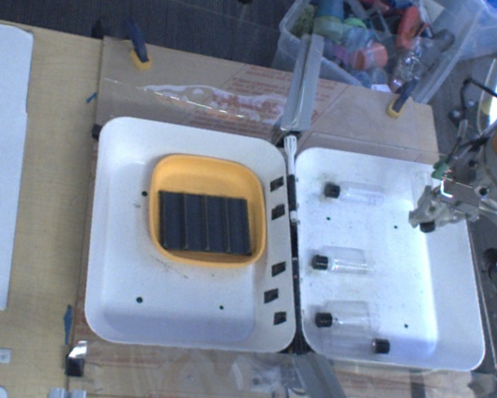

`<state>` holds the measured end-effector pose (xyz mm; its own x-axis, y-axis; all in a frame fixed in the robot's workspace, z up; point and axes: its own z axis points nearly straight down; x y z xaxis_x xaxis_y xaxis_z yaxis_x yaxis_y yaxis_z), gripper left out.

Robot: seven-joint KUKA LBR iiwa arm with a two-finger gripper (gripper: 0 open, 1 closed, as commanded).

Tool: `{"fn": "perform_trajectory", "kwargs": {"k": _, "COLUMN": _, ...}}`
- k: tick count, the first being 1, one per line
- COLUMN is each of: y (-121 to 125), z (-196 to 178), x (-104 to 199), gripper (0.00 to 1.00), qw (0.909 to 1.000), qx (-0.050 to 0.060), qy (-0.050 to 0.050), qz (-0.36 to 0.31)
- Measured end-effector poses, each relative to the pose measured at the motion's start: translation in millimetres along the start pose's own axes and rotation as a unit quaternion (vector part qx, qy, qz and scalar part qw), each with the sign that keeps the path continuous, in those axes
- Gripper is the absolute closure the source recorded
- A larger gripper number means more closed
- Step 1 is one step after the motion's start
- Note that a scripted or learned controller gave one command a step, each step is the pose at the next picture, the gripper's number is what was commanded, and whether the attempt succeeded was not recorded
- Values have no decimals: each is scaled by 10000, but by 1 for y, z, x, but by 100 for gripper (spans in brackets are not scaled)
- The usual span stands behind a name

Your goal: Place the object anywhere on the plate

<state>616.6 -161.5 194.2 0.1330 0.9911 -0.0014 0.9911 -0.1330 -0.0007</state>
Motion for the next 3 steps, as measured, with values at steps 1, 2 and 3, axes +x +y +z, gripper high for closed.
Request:
{"fn": "perform_trajectory", "kwargs": {"k": 1, "y": 22, "z": -25, "x": 23, "gripper": 100, "qw": 9951, "qx": -21, "qy": -2, "qz": -986}}
{"fn": "perform_trajectory", "kwargs": {"k": 2, "y": 45, "z": -44, "x": 45, "gripper": 100, "qw": 9737, "qx": -29, "qy": -3, "qz": -2279}}
{"fn": "perform_trajectory", "kwargs": {"k": 3, "y": 43, "z": -67, "x": 63, "gripper": 100, "qw": 9286, "qx": -39, "qy": -7, "qz": -3712}}
